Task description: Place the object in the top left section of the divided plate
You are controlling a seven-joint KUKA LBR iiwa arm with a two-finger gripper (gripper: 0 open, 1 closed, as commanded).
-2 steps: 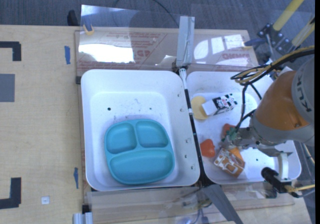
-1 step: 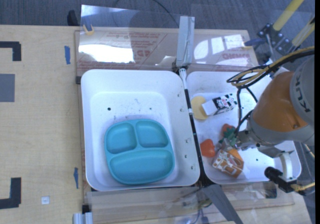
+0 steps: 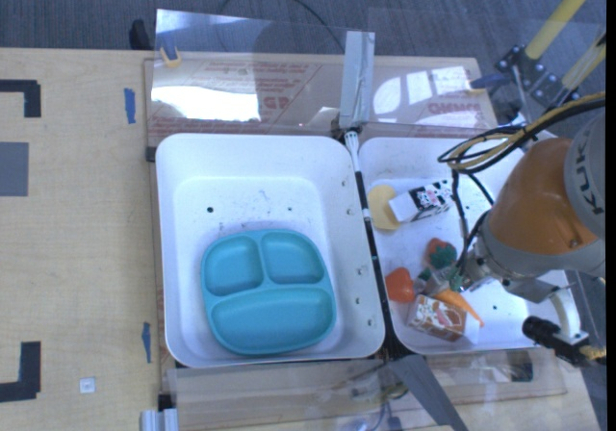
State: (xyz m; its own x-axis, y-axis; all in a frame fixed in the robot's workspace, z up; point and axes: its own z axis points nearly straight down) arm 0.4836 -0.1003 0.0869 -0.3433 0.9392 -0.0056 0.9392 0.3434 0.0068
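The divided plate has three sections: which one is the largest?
The bottom section of the blue divided plate: it spans the plate's full width, whereas the two upper sections sit side by side.

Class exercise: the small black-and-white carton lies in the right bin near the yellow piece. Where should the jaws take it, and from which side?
Judging by its pose, grip the black-and-white carton across its short width at mid-length, coming straight down. It lies flat and slanted, its long sides look bare, and the yellow piece crowds its left end.

A pale wooden counter (image 3: 67, 256) is carrying two shallow white plastic bins, the left bin (image 3: 178, 227) and the right bin (image 3: 404, 155), sitting side by side toward its right edge.
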